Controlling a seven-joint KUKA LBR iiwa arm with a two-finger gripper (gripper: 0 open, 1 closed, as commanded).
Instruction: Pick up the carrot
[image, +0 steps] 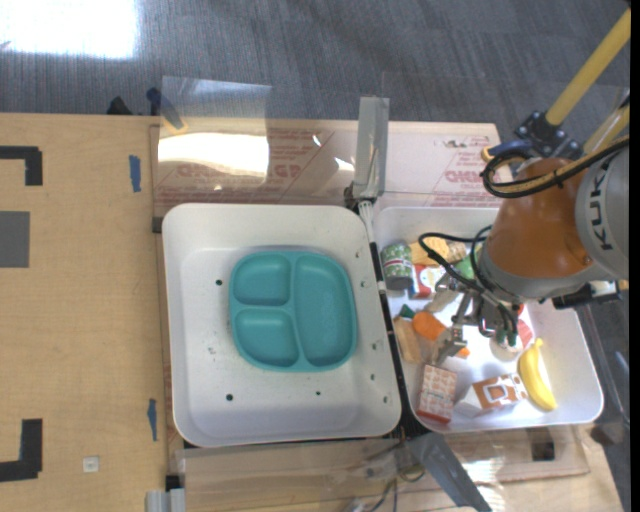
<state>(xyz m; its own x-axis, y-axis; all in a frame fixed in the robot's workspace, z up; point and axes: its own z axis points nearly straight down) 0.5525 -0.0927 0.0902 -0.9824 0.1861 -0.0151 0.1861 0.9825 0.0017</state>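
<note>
We are hovering our gripper (462, 325) over the right bin (580, 400), near its left wall, just beside the carrot (428, 325), which is lying among other toy foods there. Whether the claw is open, we cannot tell. A banana (538, 374) is resting toward the bin's right edge.

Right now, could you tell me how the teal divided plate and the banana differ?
The teal divided plate lies alone in the left bin; the banana lies in the right bin among other items. The plate is broad and flat with three compartments; the banana is slim, curved, much smaller. Both lie flat, untouched by the gripper.
</note>
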